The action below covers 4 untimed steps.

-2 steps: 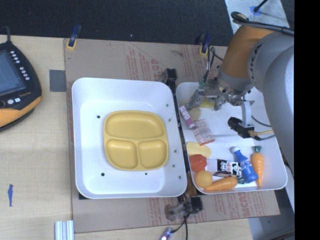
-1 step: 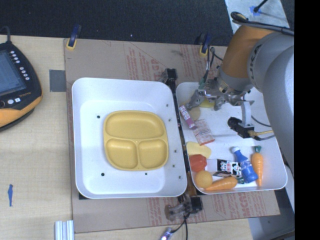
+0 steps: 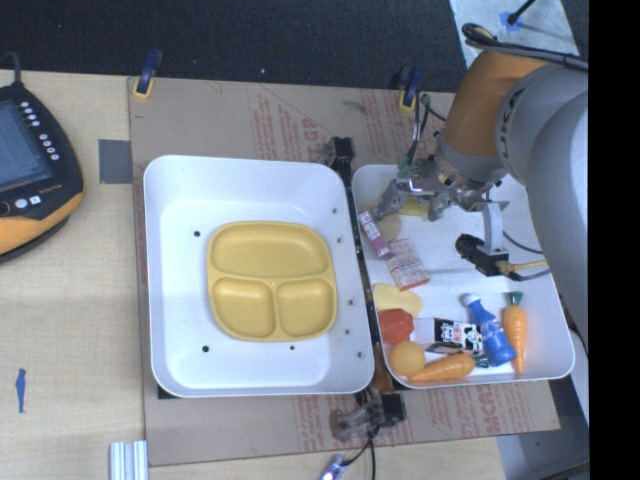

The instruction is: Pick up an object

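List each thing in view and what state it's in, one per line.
Yellow tray: flat in the left bin, its three wells bare.
Right bin: holding a jumble of small items.
Blue bottle: lying on its side.
Two carrots: one lying along the front wall, one at the right.
Red piece: resting at the left wall.
Pink pack: lying flat.
Tool: low over the right bin's back corner.

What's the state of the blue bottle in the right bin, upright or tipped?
Tipped. The blue bottle lies on its side on the floor of the right bin, white cap toward the back, next to a carrot.
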Each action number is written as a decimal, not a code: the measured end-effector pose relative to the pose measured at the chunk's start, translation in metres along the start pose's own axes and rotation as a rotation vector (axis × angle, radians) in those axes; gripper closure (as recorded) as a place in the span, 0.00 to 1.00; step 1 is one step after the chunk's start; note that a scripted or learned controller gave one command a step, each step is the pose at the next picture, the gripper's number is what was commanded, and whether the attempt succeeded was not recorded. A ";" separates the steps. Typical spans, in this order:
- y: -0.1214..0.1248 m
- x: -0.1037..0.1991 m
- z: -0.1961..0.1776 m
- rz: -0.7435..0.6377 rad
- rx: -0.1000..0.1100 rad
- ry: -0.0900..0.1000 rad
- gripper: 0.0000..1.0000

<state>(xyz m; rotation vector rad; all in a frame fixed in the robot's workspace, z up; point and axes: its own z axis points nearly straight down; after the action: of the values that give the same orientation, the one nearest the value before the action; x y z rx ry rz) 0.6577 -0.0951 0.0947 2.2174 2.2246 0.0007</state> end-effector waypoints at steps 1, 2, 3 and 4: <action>0.000 -0.002 0.000 0.001 -0.001 0.001 0.00; 0.000 0.000 0.000 0.001 0.001 0.000 0.00; 0.000 -0.012 0.000 0.002 -0.002 0.001 0.00; 0.000 -0.010 0.000 0.001 -0.001 0.001 0.00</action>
<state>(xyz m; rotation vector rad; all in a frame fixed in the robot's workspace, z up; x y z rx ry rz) 0.6579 -0.1056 0.0946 2.2179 2.2235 0.0032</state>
